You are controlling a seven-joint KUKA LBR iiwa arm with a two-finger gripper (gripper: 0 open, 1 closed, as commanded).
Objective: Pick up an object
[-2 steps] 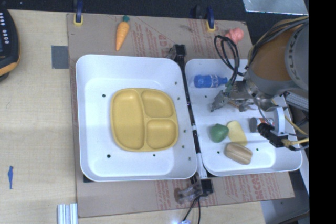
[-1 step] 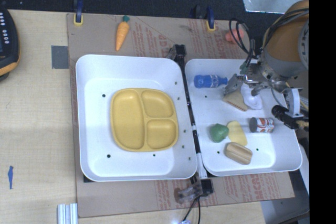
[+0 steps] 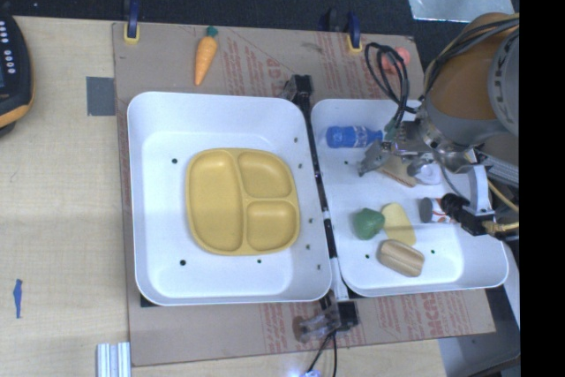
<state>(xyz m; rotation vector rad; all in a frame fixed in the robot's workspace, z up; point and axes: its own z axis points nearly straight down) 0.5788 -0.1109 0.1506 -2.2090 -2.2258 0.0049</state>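
My gripper (image 3: 390,156) hangs low over the back half of the right bin (image 3: 477,274), just right of a blue bottle (image 3: 349,137) lying on its side. A pale tan wedge (image 3: 399,176) lies directly under the gripper, with a small white round piece (image 3: 429,176) beside it. Further forward in the same bin sit a green lump (image 3: 368,222), a yellow block (image 3: 400,222), a tan bread-shaped piece (image 3: 401,258) and a small dark item (image 3: 425,209). I see nothing lifted off the bin floor.
The left bin (image 3: 150,190) holds a yellow divided plate (image 3: 243,200). A toy carrot (image 3: 205,56) lies on the brown board behind the bins. Black cables (image 3: 388,71) loop behind the right bin. A dark handset (image 3: 13,71) sits at the far left.
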